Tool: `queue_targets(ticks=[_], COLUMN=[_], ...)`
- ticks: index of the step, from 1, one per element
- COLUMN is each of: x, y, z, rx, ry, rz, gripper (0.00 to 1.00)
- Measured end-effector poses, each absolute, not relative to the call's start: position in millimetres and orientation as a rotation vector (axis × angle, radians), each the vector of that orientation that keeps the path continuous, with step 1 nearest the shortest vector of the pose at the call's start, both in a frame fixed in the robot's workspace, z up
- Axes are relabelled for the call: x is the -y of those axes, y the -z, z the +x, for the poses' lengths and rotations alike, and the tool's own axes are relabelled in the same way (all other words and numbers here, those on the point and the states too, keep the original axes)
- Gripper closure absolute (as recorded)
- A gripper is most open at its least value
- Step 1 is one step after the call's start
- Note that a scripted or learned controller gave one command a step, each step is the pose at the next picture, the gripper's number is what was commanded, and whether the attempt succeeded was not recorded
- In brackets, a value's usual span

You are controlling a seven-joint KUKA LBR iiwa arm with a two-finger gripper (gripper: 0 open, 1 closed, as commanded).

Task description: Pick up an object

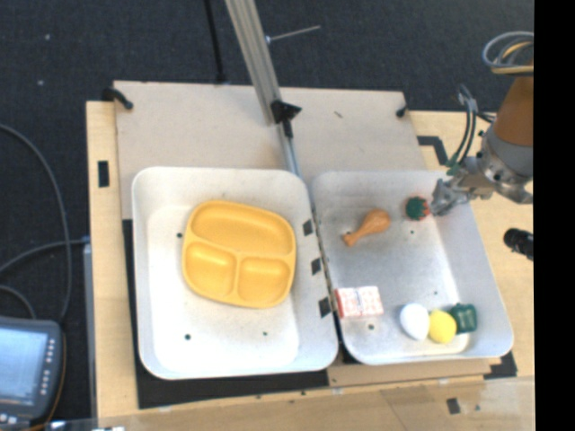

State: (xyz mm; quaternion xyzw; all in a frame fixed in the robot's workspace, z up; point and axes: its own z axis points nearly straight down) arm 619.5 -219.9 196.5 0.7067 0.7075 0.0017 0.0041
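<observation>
In the right bin (449,259) lie a tan toy drumstick (367,227), a small dark green round object (415,208), a red-and-white carton (359,303), a white egg (413,321), a yellow ball (441,326) and a dark green block (464,317). My gripper (442,201) hangs at the bin's far right edge, just right of the green round object. I cannot make out whether it touches the object. The arm's orange band (514,115) rises behind it.
The left bin (162,330) holds a yellow divided plate (240,252). An aluminium post (256,48) slants up from between the bins at the back. Cables hang beside the arm at the right. A screen sits at the bottom left.
</observation>
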Motion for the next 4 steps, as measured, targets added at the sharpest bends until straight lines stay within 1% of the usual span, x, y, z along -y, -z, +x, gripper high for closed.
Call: queue_targets(ticks=[1,2,3,4], x=[222,172,120,71], y=[-221,-218,-232,-225], z=[620.4,633.0,642.7,641.5], rx=[-2.220,-2.228,-2.228,-2.229], ry=[-0.003,-0.001,-0.005,-0.001], rz=[2.216,2.214,2.212,2.215], gripper=[1.00,1.00,1.00,1.00])
